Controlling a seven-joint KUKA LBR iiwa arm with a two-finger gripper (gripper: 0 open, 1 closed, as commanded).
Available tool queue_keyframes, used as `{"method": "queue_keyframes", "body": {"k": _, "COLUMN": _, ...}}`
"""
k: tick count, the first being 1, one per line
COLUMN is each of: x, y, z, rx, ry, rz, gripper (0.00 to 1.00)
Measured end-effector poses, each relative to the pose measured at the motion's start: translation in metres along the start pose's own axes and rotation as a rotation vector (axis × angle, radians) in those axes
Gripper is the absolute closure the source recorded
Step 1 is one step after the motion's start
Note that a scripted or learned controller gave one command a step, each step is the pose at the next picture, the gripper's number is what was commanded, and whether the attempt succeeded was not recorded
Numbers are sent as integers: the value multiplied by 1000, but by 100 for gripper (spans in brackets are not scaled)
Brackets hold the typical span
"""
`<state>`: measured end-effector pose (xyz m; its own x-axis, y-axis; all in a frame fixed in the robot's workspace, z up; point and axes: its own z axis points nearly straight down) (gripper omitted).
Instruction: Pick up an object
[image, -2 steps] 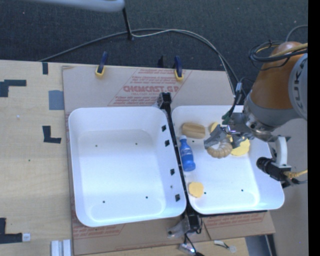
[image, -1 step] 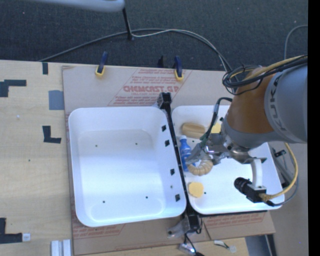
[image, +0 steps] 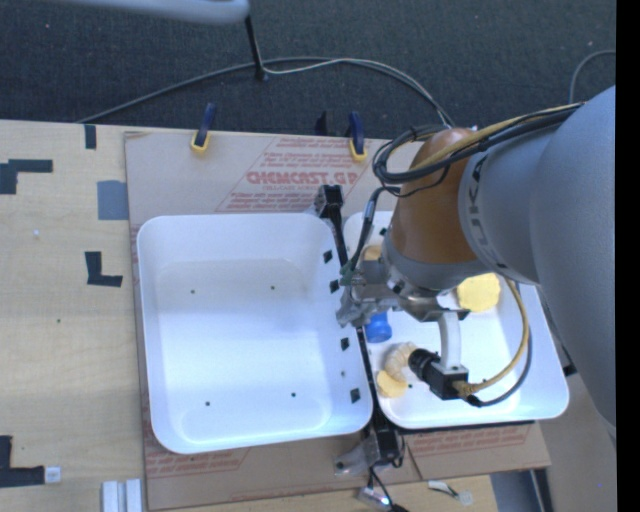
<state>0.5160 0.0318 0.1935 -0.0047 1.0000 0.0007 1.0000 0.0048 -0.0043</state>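
My gripper (image: 358, 303) is low over the left side of the right bin (image: 540, 390), close to the wall between the two bins. A small blue object (image: 377, 329) lies just below and to the right of it, touching or nearly touching. A pale cream piece (image: 399, 354) and a yellow piece (image: 391, 383) lie nearer the front of that bin. A larger yellow object (image: 480, 292) lies to the right, partly behind the wrist. Another small yellowish thing (image: 372, 254) peeks out at the bin's back left. The orange-banded wrist (image: 435, 215) hides much of the bin.
The left bin (image: 160, 300) stands beside the right one, sharing a rim with black clips (image: 345, 270). A black fitting with a yellow cable (image: 440, 375) hangs off the wrist over the right bin. Cardboard (image: 290, 175) clamped at the back lies under both bins.
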Motion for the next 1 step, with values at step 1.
{"method": "queue_keyframes", "body": {"k": 1, "x": -3, "y": 0, "z": -1, "rx": -1, "ry": -1, "rz": 5, "gripper": 0}}
